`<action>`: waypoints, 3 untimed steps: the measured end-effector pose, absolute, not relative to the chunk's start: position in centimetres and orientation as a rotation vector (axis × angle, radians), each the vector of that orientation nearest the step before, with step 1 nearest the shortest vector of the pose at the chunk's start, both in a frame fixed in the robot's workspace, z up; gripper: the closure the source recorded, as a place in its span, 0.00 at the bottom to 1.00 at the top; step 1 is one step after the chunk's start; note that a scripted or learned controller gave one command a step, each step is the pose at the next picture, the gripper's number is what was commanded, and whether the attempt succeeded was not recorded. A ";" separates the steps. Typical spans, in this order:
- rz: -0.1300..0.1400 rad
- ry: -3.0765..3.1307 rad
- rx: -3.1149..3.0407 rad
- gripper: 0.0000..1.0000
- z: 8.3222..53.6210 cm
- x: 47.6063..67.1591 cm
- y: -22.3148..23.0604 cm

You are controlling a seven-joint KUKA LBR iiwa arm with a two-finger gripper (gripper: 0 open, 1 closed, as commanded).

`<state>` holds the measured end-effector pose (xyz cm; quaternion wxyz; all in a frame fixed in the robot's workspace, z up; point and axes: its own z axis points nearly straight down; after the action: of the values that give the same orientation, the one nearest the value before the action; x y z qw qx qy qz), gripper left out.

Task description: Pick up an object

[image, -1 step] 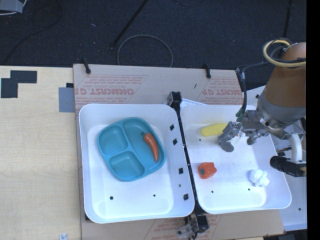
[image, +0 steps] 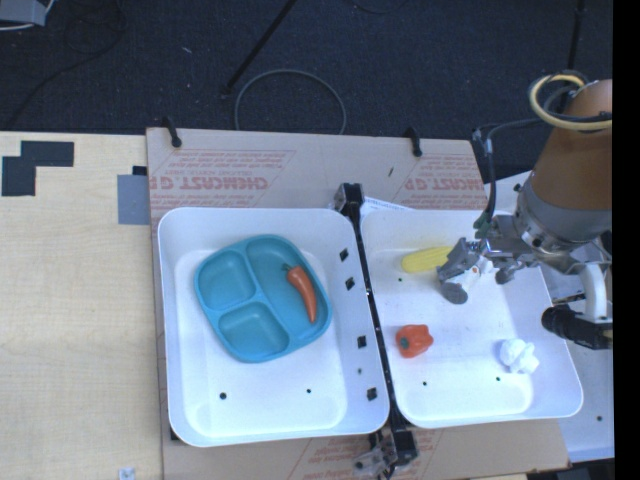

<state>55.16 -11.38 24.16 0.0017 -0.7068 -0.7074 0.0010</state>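
End effector point(image: 458, 280) sits over the right bin point(image: 560, 400), in its upper middle part, just right of the yellow corn-like piece point(image: 425, 259) — fingers appear close together with nothing visibly between them, though the view is small and a bit blurred there. No object is in its grip.

Near to far. Closest to the camera: the front rims of the two white bins, side by side on the cardboard-covered counter point(image: 230, 178). In the right bin's front right corner lies a small white crumpled object point(image: 517, 355). A little further back, toward the bin's left, is a red pepper-like object point(image: 414, 340) — well apart from the white one. Beyond that is the yellow piece, near the bin's back left, with the end effector beside it.

Left bin point(image: 250, 418) holds a blue divided plate point(image: 240, 293), tilted relative to the bin walls. An orange carrot point(image: 304, 290) lies in the plate's long right compartment, green tip pointing to the back.

Arm point(image: 575, 168) enters from the right — orange band above grey wrist. Furthest back: dark floor with cables point(image: 290, 83).
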 end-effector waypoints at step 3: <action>0.008 -2.216 -2.216 0.00 9.3 53.4 -11.0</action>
<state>53.41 -11.01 9.31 0.0041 -0.7071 -0.7071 0.0024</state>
